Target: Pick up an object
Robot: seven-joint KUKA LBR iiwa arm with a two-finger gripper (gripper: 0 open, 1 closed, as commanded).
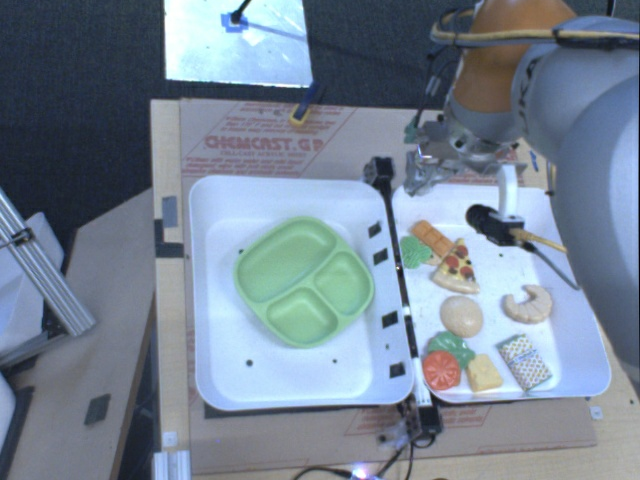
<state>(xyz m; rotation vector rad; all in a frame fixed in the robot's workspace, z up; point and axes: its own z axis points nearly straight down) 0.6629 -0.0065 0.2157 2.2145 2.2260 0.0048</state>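
My gripper [424, 176] hangs over the far left corner of the right bin [575, 340], open, with nothing between its fingers. Below it in that bin lie several toy foods: an orange stick with a green leaf [424, 241], a pizza slice [456, 268], a round bun [461, 315], a croissant [528, 305], a red tomato [441, 369], a yellow cheese wedge [485, 374] and a blue patterned packet [526, 360]. The orange stick lies closest to the gripper.
The left bin [215, 230] holds a green divided plate [303, 281]. A black clipped divider [393, 268] runs between the two bins. A cardboard sheet [265, 138] lies under the bins, with a shiny panel [238, 28] behind it.
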